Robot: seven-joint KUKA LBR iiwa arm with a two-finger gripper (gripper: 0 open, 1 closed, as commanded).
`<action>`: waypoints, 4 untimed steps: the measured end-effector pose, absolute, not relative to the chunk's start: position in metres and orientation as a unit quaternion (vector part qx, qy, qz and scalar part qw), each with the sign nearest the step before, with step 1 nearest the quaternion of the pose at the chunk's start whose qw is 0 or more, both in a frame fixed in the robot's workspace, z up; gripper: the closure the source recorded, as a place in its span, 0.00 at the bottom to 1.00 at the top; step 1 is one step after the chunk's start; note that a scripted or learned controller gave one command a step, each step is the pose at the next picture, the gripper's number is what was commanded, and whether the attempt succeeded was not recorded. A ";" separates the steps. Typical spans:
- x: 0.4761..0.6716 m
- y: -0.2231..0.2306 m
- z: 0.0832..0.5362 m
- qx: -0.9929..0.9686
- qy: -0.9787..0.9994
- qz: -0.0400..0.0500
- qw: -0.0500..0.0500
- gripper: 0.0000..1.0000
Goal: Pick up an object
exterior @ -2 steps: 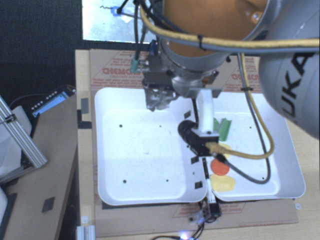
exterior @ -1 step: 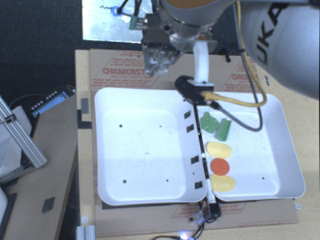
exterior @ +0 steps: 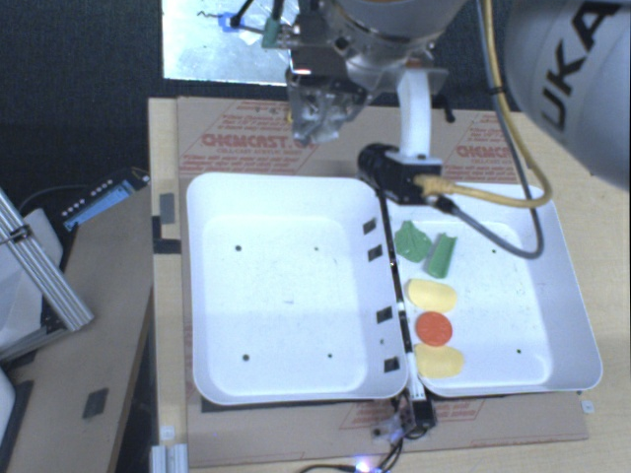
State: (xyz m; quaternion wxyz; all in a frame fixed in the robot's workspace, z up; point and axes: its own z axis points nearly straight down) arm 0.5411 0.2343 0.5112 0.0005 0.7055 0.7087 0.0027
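Note:
Several small objects lie in the right bin (exterior: 552,294) along its left wall. Two are green, a crumpled piece (exterior: 412,239) and a longer block (exterior: 441,254). In front of them sit a yellow oval (exterior: 432,295), a red-orange disc (exterior: 434,329) and another yellow piece (exterior: 440,363). My gripper (exterior: 317,118) hangs high over the back edge of the left bin (exterior: 246,363), well left of and behind these objects. I see nothing held in it.
A white post with a black fitting (exterior: 392,173) and a yellow cable (exterior: 493,197) hangs over the back of the divider between the bins. Both bins rest on cardboard (exterior: 246,136). A metal frame (exterior: 39,274) stands at the left.

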 end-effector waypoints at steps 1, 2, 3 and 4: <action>0.507 0.234 0.537 0.705 0.709 0.002 0.000 1.00; 0.485 0.234 0.413 0.707 0.708 -0.006 -0.002 1.00; 0.487 0.234 0.543 0.705 0.709 0.008 0.002 1.00; 0.486 0.234 0.445 0.707 0.708 -0.004 -0.001 1.00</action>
